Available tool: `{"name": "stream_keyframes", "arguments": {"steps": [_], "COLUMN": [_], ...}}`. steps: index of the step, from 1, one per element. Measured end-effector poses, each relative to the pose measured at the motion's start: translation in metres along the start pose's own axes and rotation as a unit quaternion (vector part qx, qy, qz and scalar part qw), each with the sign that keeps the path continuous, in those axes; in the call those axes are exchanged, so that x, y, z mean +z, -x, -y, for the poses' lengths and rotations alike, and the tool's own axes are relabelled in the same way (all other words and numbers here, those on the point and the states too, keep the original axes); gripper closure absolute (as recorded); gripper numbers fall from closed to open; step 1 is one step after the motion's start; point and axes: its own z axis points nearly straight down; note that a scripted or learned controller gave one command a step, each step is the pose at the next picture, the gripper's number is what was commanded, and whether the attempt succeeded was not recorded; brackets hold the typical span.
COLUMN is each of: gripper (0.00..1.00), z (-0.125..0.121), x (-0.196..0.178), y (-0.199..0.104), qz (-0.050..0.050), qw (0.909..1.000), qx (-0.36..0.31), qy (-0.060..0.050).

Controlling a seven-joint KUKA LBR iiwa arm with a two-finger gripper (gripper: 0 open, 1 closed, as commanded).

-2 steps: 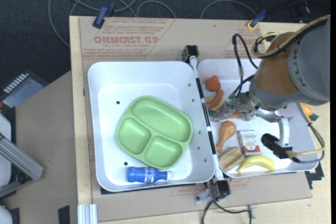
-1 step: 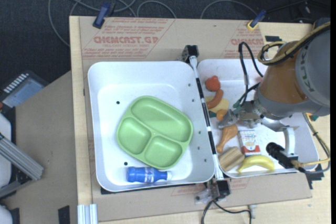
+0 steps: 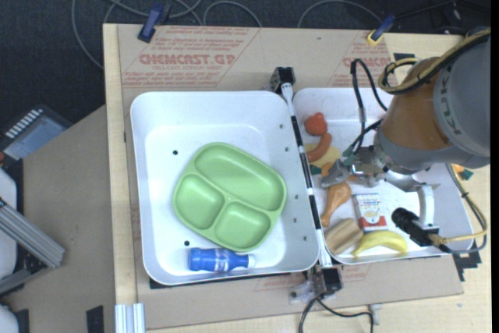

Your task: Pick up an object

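A cardboard-topped bench (image 3: 195, 58) carries two white bins. The gripper (image 3: 360, 166) hangs low in the right bin (image 3: 343, 101); whether it grips anything I cannot tell. Crowded toy food could foul it: the tan drumstick (image 3: 337, 199) lies just beside it, near a banana (image 3: 380, 244).

One fixed camera looks down at a slant on both bins (image 3: 148, 191) from above the bench (image 3: 234, 51).
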Motion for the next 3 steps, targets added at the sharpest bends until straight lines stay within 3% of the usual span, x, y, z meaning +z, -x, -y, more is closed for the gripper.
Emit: {"name": "stream_keyframes", "arguments": {"steps": [1,2,3], "gripper": [0.0,1.0,0.0], "z": [-0.09,-0.09,-0.09], "x": [-0.001,-0.011,-0.01], "y": [0.0,0.0,0.0], "qz": [0.0,0.001,0.001], "qw": [1.0,1.0,1.0], "qx": [0.0,-0.001,-0.001], "qy": [0.0,0.001,0.001]}}
